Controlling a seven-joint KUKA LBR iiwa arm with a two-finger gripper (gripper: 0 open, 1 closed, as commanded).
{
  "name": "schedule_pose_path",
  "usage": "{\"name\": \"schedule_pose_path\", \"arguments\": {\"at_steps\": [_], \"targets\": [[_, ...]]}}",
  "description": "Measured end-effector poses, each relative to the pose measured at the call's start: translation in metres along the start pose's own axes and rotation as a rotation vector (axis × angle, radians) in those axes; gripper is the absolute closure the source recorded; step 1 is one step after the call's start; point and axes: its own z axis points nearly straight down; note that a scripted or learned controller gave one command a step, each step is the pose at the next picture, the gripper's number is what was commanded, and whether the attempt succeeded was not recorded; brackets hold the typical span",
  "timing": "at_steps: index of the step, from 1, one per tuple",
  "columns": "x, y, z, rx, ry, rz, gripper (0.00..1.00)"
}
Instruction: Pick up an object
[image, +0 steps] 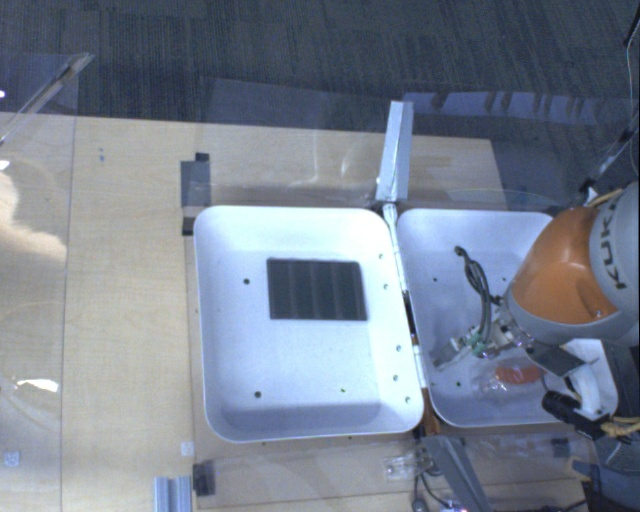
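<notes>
As we look down on the worktop, we see its pale wooden surface bearing two shallow white bins side by side. The left bin is the larger in the view and has a dark ribbed rectangle on its floor. The right bin is partly covered by the arm, which reaches in from the right with its orange band above the wrist. Below the band, the jaws are low over the floor of the right bin, beside the wall between the bins; we cannot tell if they are apart or together, because the view there is cluttered. Just beside them, towards the front of this bin, lies a small object, perhaps clear with a reddish part.
</notes>
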Motion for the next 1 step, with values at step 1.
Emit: {"name": "schedule_pose_path", "arguments": {"at_steps": [1], "targets": [[-0.0208, 0.0589, 0.0022, 0.005, 0.002, 0.221, 0.00]]}}
